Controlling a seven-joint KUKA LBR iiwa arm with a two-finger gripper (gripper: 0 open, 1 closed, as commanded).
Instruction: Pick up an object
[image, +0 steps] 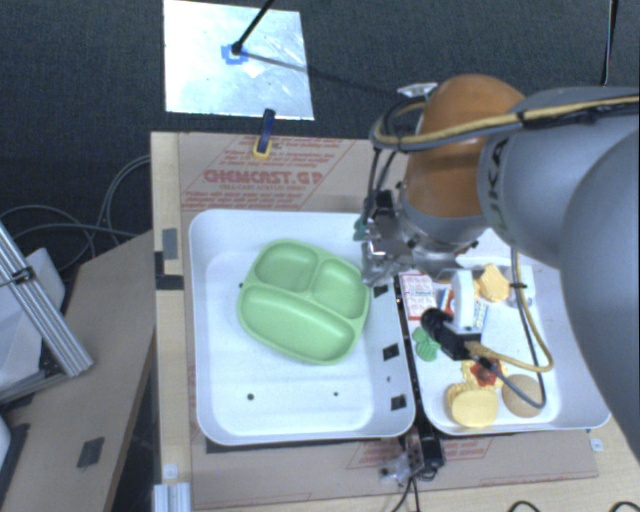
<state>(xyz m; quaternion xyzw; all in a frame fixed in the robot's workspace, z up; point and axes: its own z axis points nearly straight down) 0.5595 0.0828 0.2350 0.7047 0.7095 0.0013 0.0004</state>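
Observation:
A light green divided plate (305, 300) lies in the left bin (203, 330), towards its right half. The right bin (588, 408) holds a red-and-white packet (418, 295), a white-and-blue box (467, 300), a yellow piece (492, 283), a small green thing (427, 347), a round yellow thing (473, 405) and a tan disc (522, 397). My gripper (377, 255) hangs at the wall between the two bins, just right of the plate's upper edge. The arm's orange band and grey body cover the back of the right bin.
Both bins rest on a cardboard sheet (260, 175). A shiny silver sheet (238, 60) lies behind it, with a blue-and-yellow clip (265, 135) at the cardboard's back edge. An aluminium frame (40, 310) and cables stand at the left.

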